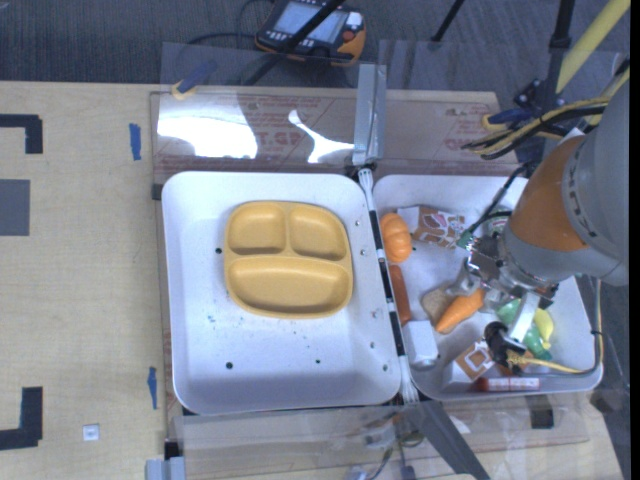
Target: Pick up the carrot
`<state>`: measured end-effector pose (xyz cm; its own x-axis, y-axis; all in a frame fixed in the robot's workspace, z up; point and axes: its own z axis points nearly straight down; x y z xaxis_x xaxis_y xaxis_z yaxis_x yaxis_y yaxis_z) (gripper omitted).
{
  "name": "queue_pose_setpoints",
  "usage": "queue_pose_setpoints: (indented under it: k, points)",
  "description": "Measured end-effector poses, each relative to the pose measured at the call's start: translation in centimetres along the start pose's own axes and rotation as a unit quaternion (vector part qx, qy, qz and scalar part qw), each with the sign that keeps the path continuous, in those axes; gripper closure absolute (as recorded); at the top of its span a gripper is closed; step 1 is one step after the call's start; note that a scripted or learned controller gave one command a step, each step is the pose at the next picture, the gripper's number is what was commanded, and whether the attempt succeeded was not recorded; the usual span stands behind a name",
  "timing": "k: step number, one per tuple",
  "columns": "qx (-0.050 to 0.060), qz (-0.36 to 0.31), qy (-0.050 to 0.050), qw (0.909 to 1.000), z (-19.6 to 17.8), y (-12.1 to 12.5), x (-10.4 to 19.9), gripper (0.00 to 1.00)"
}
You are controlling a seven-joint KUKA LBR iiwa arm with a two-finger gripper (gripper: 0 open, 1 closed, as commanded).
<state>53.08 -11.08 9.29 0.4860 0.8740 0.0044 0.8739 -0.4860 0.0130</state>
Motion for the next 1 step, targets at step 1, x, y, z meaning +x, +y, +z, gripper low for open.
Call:
queue_pose_setpoints:
  k: [1]
  points:
    - [0.007, -0.067, -0.002, 0.9977, -9.15, -5.82, 0.49, 1.00]
